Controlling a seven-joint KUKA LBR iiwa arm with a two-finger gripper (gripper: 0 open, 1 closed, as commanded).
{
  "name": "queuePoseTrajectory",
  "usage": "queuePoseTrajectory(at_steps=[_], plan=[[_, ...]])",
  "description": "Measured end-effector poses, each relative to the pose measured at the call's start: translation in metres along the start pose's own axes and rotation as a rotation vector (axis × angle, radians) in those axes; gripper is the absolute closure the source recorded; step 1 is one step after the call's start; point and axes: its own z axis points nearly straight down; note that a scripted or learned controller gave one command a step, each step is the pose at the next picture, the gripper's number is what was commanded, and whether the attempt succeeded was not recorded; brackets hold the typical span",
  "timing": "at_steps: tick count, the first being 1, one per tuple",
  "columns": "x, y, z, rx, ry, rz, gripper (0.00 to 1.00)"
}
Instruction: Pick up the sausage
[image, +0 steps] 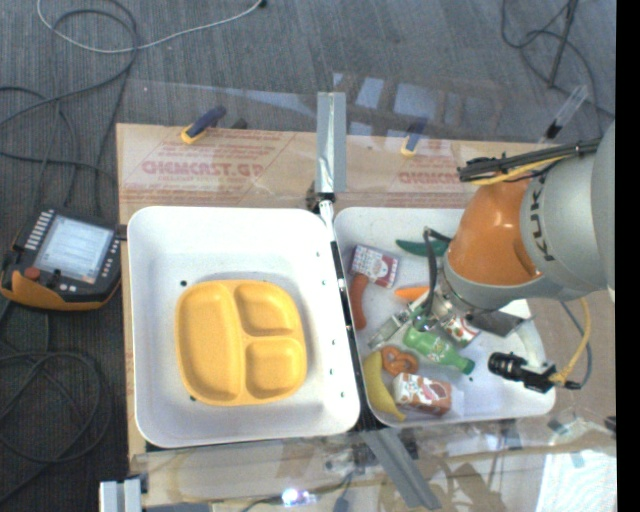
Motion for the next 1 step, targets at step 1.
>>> queuePoseTrajectory(at_steps=[1], plan=[[0.0066,-0.0431,0.0109,-0.017,-0.014,-0.081,0.00]])
